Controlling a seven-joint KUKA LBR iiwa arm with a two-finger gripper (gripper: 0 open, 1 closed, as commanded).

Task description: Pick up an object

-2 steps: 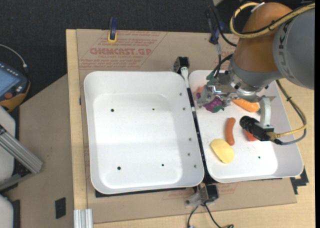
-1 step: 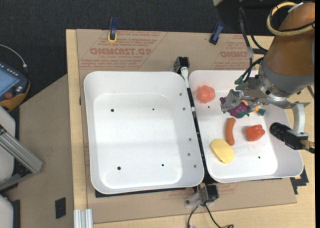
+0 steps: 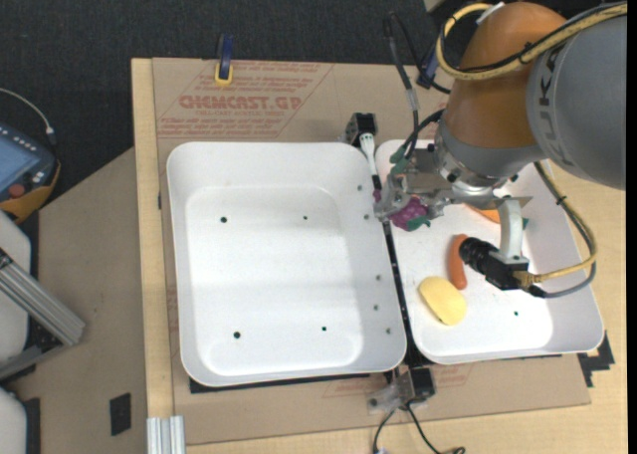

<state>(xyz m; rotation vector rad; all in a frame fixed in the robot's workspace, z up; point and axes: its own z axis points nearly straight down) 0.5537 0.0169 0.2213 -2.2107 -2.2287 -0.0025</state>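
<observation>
In the right bin [image 3: 518,335]: a purple thing, a yellow lump, an orange-red stick and an orange sliver are lying on the white floor.
Gripper [image 3: 404,201]: it is hanging over the bin's 10 o'clock corner, close to the rim that is meeting the left bin. Whether it is open or closed cannot be told from this view.
Purple thing [image 3: 410,215]: it is sitting right under the gripper, partly covered by it. Whether it is being gripped cannot be told.
Yellow lump [image 3: 443,301]: it is resting toward the bin's 6 o'clock, well apart from the gripper.
Orange-red stick [image 3: 457,259]: it is lying just at 12 o'clock of the yellow lump.
Orange sliver [image 3: 485,213]: it is peeking out from under the wrist, at 3 o'clock of the purple thing.
Arm [image 3: 597,104]: it is reaching in from 2 o'clock.
Left bin [image 3: 269,278]: it is sitting at 9 o'clock of the right bin, rim beside rim.
</observation>
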